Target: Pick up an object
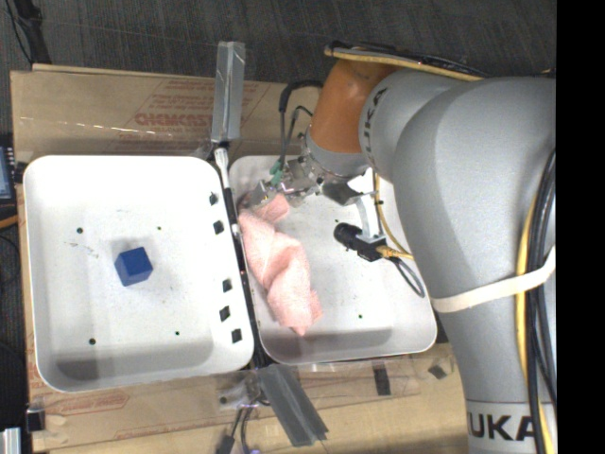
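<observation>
A pink cloth (279, 268) lies crumpled along the left side of the right bin (378, 339). Its upper end rises toward my gripper (271, 195), which sits at the bin's far left corner, right over that end of the cloth. The fingertips are buried among cloth and wrist hardware. A small blue cube (133, 265) rests in the left bin (57, 348), far from the gripper.
The grey arm with its orange band (345, 102) covers the right bin's far right part. A black cable connector (357, 239) hangs over the right bin's middle. A metal divider (230, 253) separates the bins. Brown cardboard (123, 102) lies under both.
</observation>
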### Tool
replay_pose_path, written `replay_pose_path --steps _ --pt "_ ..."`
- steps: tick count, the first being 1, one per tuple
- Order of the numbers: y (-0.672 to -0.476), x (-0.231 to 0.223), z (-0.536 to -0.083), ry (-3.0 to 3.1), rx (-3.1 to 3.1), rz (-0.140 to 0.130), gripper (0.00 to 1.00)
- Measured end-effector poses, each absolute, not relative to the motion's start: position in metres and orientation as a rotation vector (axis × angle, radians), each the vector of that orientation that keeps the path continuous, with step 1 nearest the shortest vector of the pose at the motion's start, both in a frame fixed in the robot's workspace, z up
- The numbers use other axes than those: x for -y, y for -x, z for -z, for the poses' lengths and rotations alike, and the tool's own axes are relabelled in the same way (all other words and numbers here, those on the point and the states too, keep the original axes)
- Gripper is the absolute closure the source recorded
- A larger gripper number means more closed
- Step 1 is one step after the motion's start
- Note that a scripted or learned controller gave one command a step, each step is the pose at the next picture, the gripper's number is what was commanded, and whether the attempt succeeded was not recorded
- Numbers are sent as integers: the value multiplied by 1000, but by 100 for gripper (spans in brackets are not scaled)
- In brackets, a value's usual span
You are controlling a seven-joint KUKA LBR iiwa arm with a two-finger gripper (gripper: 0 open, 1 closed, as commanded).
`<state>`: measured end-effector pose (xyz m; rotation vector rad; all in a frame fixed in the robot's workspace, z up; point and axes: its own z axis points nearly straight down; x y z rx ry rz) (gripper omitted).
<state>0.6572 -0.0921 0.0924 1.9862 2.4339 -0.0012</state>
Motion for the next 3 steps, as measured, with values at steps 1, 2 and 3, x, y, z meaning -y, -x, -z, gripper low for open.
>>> replay_pose_path --steps 1,2,3 --pt "-657 92 -92 -1987 -2433 1 0" --pt "-658 91 -103 -1981 -2438 3 100" --pt "-658 91 -103 -1981 -2438 3 0"
